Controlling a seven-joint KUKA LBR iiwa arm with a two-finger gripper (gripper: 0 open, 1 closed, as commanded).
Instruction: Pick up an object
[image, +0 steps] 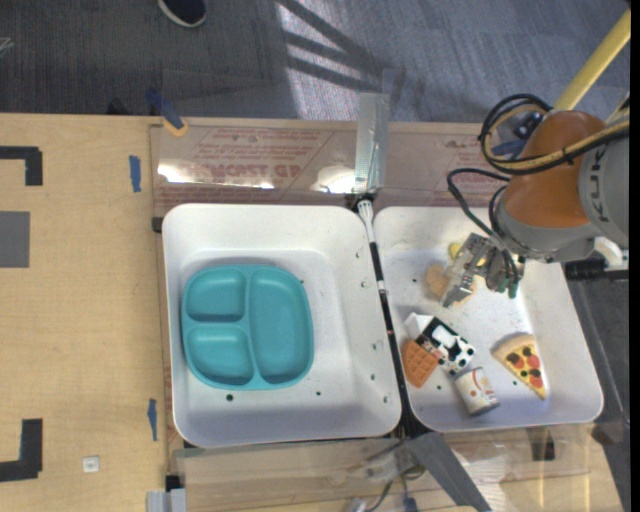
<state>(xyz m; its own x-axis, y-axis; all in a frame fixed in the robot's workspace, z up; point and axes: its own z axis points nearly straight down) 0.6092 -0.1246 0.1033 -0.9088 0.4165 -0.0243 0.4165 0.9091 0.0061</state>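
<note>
My gripper (478, 272) hangs over the upper middle of the right bin (570, 300), its fingers open and pointing down-left. Just left of the fingertips lies a small tan piece (437, 280), close to the fingers but not between them. Lower in the same bin lie an orange waffle-like piece (421, 361), a black-and-white toy (447, 343), a small can (476, 389) and a pizza slice toy (524, 362). Nothing sits between the fingers.
The left bin (340, 400) holds a teal divided plate (247, 325). A metal divider (380, 290) separates the two bins. Cables (500, 130) loop above the orange wrist band (548, 180) at the upper right.
</note>
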